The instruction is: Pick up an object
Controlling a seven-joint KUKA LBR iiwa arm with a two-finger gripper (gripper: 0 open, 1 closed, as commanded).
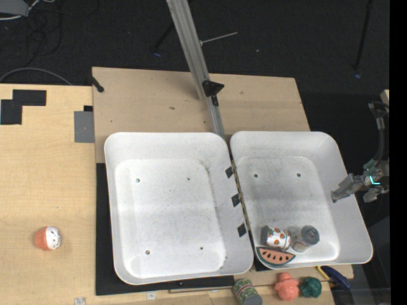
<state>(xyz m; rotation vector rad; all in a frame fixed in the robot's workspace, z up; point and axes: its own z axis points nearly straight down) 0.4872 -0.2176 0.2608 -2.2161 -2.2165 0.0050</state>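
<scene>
The right bin [286,151] holds a few small things in its near corner. These are a white cup with red marks [277,237], a grey round piece [309,236] and a watermelon-slice toy [276,257] on the front rim. My gripper [351,188] hangs at the bin's right rim, well up and to the right of those things, with nothing seen in it. Too little of it shows to judge its state.
The left bin [165,205] lies beside the right one. In front of the bins lie a small can [245,291], an orange toy [287,286], a green toy [311,287] and a blue-yellow item [332,274]. An orange-white ball [48,238] sits on the bench at left. A metal rail [194,53] slants in from the back.
</scene>
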